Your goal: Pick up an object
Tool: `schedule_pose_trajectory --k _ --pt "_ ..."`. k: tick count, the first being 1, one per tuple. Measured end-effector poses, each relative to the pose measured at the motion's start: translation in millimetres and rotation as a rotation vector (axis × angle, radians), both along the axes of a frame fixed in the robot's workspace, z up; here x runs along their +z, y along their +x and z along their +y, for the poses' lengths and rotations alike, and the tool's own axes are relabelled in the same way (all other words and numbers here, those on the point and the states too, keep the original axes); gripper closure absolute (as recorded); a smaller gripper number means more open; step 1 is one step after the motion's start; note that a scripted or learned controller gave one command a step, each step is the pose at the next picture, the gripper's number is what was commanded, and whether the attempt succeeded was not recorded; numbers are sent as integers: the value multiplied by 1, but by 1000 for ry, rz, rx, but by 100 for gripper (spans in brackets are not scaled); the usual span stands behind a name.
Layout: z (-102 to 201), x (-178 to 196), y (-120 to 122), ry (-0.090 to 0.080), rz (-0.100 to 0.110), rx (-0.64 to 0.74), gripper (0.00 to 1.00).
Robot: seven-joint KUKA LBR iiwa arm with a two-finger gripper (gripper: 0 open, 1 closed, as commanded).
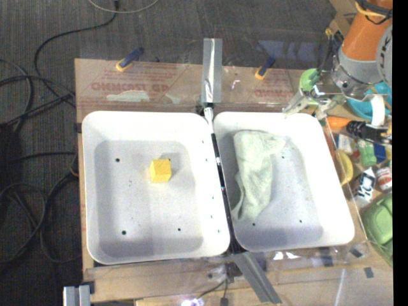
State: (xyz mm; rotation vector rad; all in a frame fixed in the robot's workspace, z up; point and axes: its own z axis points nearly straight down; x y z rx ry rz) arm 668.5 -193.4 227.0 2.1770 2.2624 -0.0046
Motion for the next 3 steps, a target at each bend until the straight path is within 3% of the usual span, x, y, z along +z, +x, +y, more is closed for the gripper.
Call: schedule_pose_trajectory --k 1,2,3 --pt "121 6 -18 4 0 125 0" --pt "166 -44 -50 4 3 176 0" --pt "133 -44 -48 4 0 127 0"
